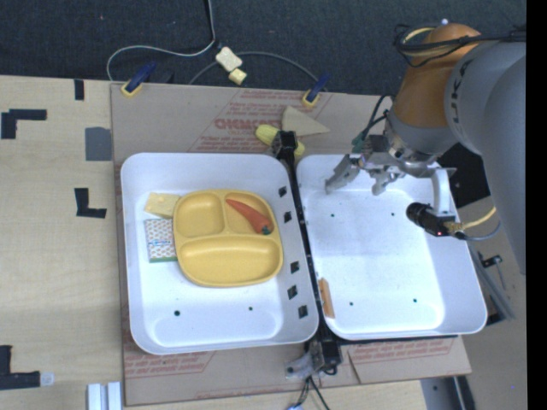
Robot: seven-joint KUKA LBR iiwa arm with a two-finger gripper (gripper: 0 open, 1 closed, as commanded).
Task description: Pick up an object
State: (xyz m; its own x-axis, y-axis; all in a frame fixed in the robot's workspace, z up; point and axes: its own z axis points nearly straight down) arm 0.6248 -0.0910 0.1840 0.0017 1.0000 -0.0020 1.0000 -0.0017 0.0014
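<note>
My gripper (359, 180) hangs over the far edge of the right bin (385, 272), its two fingers spread apart with nothing between them. In the left bin (214, 314) lies a yellow divided plate (226, 242) with a red chili pepper (250, 213) in its upper right compartment. A pale yellow card (160, 203) and a small patterned sponge-like block (159, 239) rest just left of the plate. A thin orange stick (326, 296) lies along the right bin's left wall.
The bins sit on a cardboard sheet (248, 114) clamped at the back. A black divider strip (295, 229) runs between the bins. A yellow piece (267, 133) and a tan wedge (305, 123) lie behind the bins. Cables trail across the dark floor at the top.
</note>
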